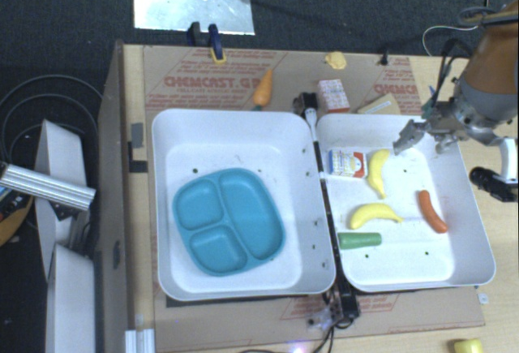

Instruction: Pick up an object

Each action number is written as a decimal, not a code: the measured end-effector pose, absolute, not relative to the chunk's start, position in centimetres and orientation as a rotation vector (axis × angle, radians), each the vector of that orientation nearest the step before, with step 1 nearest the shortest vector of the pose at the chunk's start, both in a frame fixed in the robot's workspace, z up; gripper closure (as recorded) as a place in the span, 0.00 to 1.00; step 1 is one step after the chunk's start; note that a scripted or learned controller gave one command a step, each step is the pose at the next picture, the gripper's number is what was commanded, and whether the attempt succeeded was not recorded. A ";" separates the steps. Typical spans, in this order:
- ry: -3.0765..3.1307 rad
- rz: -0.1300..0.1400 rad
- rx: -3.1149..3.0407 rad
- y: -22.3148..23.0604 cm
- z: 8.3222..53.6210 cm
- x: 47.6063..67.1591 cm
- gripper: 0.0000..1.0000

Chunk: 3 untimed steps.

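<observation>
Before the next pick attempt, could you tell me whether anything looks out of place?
Yes: a carrot, a small box and a yellow piece lie on the cardboard behind the bins, outside the right bin.

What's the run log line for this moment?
gripper: above right bin, holding nothing | bananas, sausage: in bin
</observation>
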<state>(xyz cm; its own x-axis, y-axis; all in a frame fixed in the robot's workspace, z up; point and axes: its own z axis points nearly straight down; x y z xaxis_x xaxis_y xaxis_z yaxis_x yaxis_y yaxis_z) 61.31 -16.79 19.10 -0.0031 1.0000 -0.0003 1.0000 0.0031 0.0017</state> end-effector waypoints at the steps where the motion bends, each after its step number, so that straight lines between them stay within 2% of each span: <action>1: 2.228 0.002 2.214 -14.6 9.4 64.0 0.00; 2: 2.224 0.008 2.208 -14.8 11.1 64.1 1.00; 3: 2.226 0.005 2.210 -14.8 11.0 64.1 0.00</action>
<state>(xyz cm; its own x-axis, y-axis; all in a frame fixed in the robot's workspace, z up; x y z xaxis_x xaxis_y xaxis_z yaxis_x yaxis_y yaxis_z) 64.06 -14.76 10.99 -0.0071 1.0000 -0.0016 1.0000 0.0071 0.0059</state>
